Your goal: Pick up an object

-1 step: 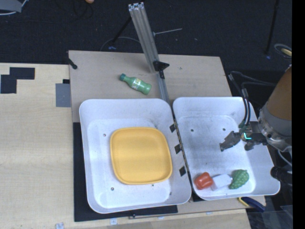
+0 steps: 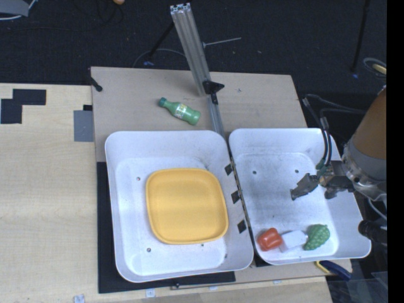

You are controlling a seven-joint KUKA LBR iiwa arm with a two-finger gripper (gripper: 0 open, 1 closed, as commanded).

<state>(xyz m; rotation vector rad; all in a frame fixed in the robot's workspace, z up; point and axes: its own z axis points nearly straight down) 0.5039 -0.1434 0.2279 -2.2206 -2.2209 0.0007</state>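
While three small things wait along the near edge of the right bin [image 2: 278, 145], the gripper [image 2: 319, 185] hangs over the bin's far-right part, fingers spread apart with nothing between them. A red pepper-like toy [image 2: 270, 238], a small white block [image 2: 293, 240] and a green bunch of toy grapes [image 2: 317, 237] lie in a row, the block touching or nearly touching the grapes. All three sit nearer the camera than the gripper; the grapes lie closest to it, the pepper furthest off toward the bin's inner wall.

The pieces look like light, hollow plastic, stiff enough to take a squeeze but smooth and likely to slip. The grapes' knobbly surface should offer the surest purchase, taken across the narrow middle. The pepper's rounded body may squirt out unless the fingers close at its widest part.

A yellow plate [image 2: 187, 205] lies in the left bin [image 2: 126, 150], and a green bottle [image 2: 180, 110] rests on the bench [image 2: 265, 93] beyond.
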